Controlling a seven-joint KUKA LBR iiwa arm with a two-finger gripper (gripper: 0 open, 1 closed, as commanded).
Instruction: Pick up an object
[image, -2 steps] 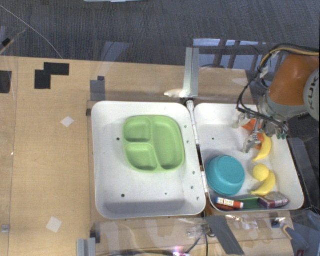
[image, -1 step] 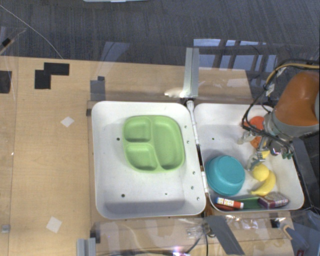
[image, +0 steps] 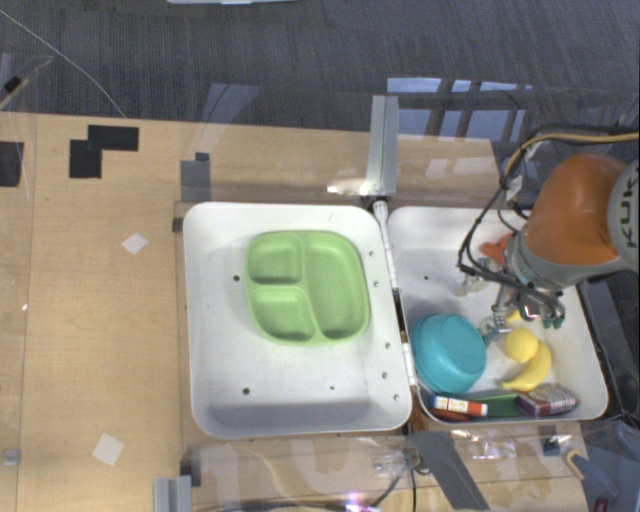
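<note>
My gripper (image: 512, 318) hangs under the orange-banded arm over the right bin (image: 430, 245), just above a yellow banana-shaped toy (image: 527, 357). A blue bowl (image: 449, 352) lies upside down to the gripper's left. Along the bin's front wall lie a red and white tube (image: 462, 406) and a small purple box (image: 546, 402). A bit of orange (image: 494, 248) shows behind the arm's cables. The fingers point down close to the yellow toy, and the arm hides how they stand.
The left bin (image: 215, 300) holds a green divided plate (image: 305, 286). A metal divider (image: 392, 290) separates the two bins. Wooden bench (image: 90, 300) stretches to the left. Black cables (image: 485, 235) loop off the wrist.
</note>
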